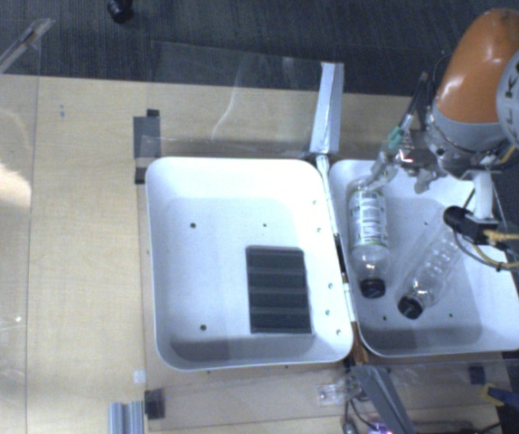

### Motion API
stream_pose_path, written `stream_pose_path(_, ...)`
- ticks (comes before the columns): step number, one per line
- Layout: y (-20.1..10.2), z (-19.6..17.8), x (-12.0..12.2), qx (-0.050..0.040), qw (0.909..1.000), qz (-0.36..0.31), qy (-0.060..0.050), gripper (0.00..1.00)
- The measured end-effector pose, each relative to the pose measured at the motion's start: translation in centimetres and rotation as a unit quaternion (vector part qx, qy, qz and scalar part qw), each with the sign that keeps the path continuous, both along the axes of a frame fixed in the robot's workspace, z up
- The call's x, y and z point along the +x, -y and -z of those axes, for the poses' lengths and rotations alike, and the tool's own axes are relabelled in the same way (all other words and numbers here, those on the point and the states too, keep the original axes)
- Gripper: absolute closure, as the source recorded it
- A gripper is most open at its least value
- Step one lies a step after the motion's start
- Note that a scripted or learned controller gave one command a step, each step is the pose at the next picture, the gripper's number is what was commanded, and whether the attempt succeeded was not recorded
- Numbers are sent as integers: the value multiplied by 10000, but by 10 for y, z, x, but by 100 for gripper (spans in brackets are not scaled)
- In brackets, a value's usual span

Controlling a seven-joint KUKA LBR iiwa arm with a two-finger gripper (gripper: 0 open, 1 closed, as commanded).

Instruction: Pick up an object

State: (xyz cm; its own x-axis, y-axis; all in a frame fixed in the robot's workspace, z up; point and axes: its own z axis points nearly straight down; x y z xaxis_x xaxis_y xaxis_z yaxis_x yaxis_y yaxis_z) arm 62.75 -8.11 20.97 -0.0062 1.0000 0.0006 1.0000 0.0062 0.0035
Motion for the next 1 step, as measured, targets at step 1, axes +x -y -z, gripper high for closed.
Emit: stream_pose_path(1, 17, 108, -17, -14, 9955, -943, 41, 0)
